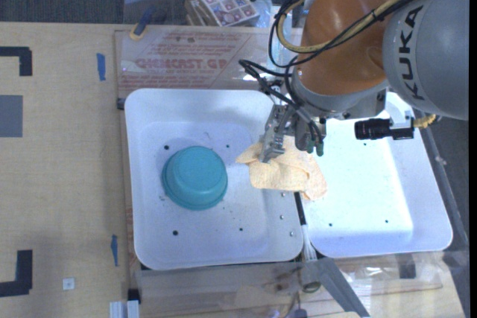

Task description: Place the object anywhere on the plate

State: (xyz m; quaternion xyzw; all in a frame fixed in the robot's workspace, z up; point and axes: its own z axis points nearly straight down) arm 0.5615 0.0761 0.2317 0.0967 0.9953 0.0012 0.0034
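A crumpled yellow cloth (pixel 285 173) lies across the seam between the two white bins, mostly at the right edge of the left bin (pixel 149 115). A round teal plate (pixel 195 176) sits in the left bin, well to the left of the cloth and apart from it. My gripper (pixel 293 145) hangs just over the cloth's upper edge. Its fingers stand apart, and the left fingertip (pixel 270 147) touches a raised corner of the cloth. Nothing shows clamped between them.
The right bin (pixel 387 197) holds only the cloth's right edge. The arm's big orange and grey wrist (pixel 350 41) overhangs the bins' back edges. Boxes and cables clutter the floor behind the bench.
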